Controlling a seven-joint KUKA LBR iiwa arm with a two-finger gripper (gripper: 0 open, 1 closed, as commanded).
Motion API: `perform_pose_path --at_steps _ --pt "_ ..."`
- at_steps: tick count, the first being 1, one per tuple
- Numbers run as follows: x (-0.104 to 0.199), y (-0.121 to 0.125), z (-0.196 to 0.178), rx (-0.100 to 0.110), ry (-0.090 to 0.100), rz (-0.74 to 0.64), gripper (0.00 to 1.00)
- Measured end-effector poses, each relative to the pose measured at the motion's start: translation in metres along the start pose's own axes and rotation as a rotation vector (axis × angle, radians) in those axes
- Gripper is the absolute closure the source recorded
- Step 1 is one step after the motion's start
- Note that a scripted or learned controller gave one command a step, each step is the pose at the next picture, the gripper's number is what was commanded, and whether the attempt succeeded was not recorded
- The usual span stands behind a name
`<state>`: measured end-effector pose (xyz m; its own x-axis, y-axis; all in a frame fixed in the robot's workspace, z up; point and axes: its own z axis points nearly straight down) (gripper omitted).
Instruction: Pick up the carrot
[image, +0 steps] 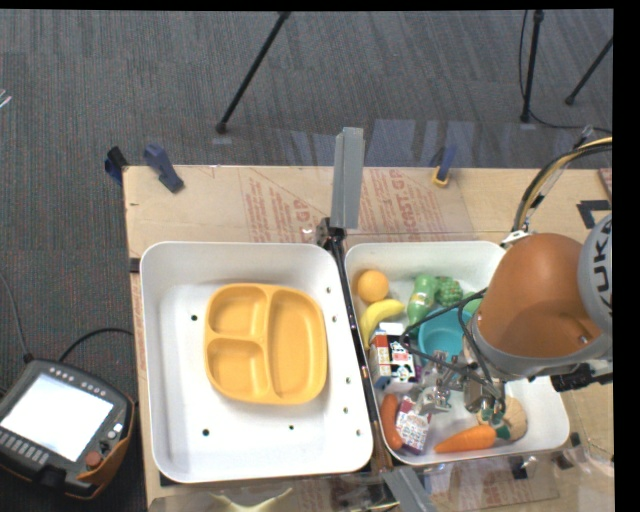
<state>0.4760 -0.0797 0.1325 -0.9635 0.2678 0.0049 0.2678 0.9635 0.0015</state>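
The carrot, orange with a green top toward its right end, lies along the front wall of the right bin. My gripper hangs just above and slightly behind it, under the orange wrist band. It is open, its metal fingers stand apart, and nothing is between them. The wrist hides the right middle of this bin.
The right bin also holds an orange, a banana, a green item, a teal bowl, small printed boxes, a red-orange piece and a pink packet. A yellow divided plate lies in the left bin.
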Motion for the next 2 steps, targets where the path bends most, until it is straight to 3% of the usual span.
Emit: perform_pose_path --at_steps 1,2 --pt "-0.033 -0.019 -0.137 -0.001 -0.014 0.207 1.0" --pt "-0.005 -0.018 -0.027 0.003 0.007 0.332 1.0"
